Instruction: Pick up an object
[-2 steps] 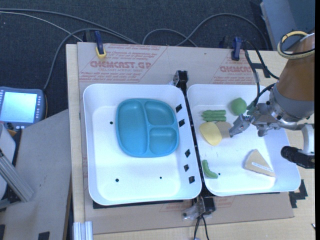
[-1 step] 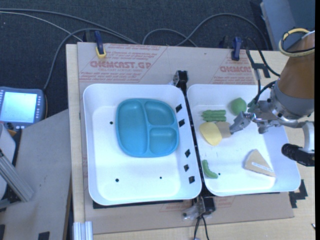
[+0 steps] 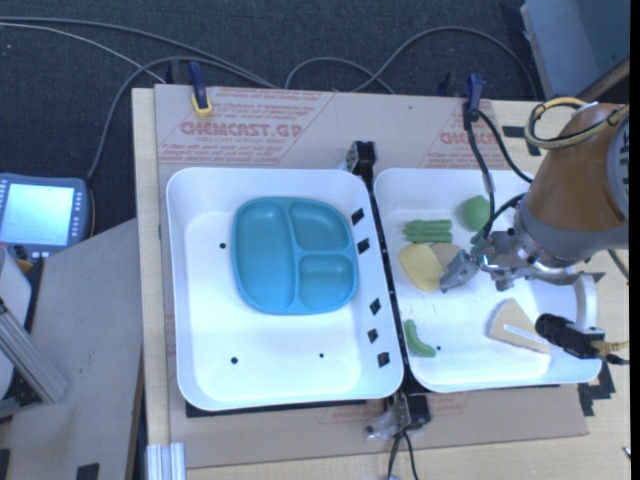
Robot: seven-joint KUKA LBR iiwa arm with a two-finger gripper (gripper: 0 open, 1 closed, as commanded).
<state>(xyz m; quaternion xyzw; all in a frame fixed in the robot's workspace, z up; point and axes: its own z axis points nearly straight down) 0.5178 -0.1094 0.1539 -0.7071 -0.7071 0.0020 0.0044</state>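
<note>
In the right bin (image 3: 480, 373), my gripper (image 3: 478, 276) hangs over the middle, its fingers spread open with only bin floor between them. One finger (image 3: 455, 273) touches or nearly touches the right side of a yellow rounded piece (image 3: 420, 265). A green bean pod (image 3: 428, 230) lies just behind that piece, and a light green ball (image 3: 474, 211) sits behind the gripper. A beige wedge (image 3: 516, 326) rests to the front right of the fingers. A small green curved piece (image 3: 418, 339) lies near the bin's front left corner.
The left bin (image 3: 200, 348) holds a blue divided plate (image 3: 296, 254). A black-clipped divider (image 3: 372, 258) separates the bins. The grey and orange arm (image 3: 580, 183) covers the right bin's right side. A black cable (image 3: 485, 168) loops over the back rim.
</note>
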